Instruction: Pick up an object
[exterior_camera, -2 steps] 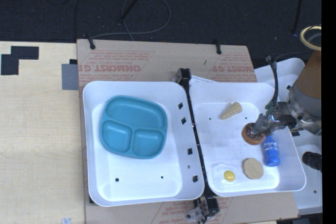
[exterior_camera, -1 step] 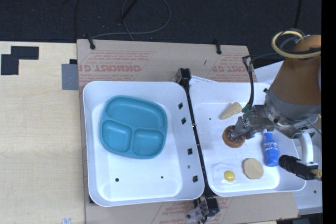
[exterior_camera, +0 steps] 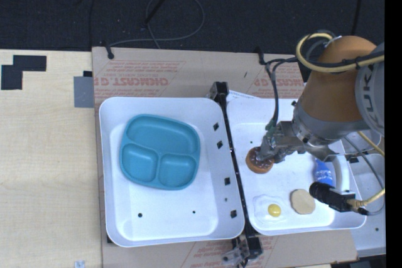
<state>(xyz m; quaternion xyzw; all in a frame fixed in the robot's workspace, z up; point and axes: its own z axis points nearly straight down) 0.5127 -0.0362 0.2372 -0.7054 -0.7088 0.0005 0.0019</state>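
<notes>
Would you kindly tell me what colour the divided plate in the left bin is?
The divided plate is light blue, clearest in the camera view.

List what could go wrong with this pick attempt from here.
The gripper sits low over the brown round piece, which looks small and flat, so the fingers could skid off it. That piece lies near the divider between the bins, so a nudge could push it against the wall. The fried egg toy and tan disc lie close beneath the arm.

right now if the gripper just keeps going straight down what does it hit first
Most likely the brown round donut-like piece in the right bin; the gripper sits right over it, though their gap is unclear.
</notes>
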